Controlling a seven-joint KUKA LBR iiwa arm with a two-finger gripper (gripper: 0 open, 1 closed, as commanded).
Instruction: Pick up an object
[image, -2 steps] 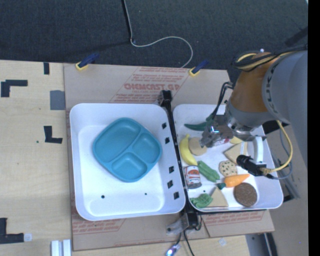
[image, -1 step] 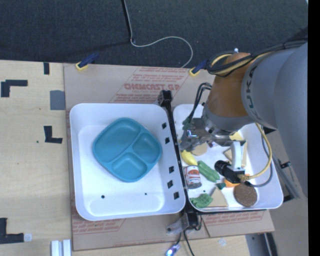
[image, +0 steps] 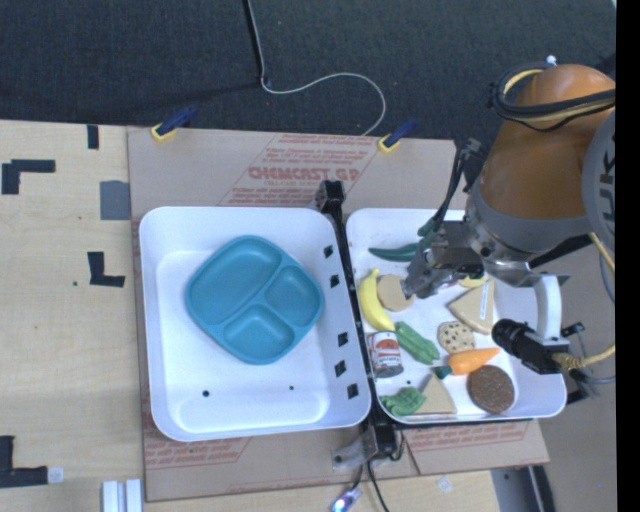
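On the left we are seeing the pale wooden table (image: 60, 330), marked with black tape pieces, and beyond its far edge a dark carpeted floor (image: 120, 60) with a thin white cable (image: 320, 85) looping across it. A cardboard sheet (image: 300, 170) with red printing is lying on the table, clipped at its far edge by two blue and yellow clamps (image: 175, 122).

On the cardboard, the left bin (image: 175, 405) is holding a blue divided plate (image: 255, 298), which is lying flat near the bin's middle.

The right bin (image: 540, 405) is carrying a crowd of toy food: a yellow banana (image: 374, 302) by its left wall, a small can (image: 386, 354) just nearer than it, green vegetable pieces (image: 418, 342), a spotted cookie (image: 453, 335), an orange carrot (image: 470, 361), a brown round disc (image: 491, 388) and a pale cheese wedge (image: 474, 308).

The arm is reaching in from the right, its orange band (image: 555, 140) above the bin's far right part. The gripper (image: 428, 272) is hovering low over the far middle of the right bin, beside a green pepper (image: 400, 251); we cannot tell how its jaws are set or whether anything is in them.
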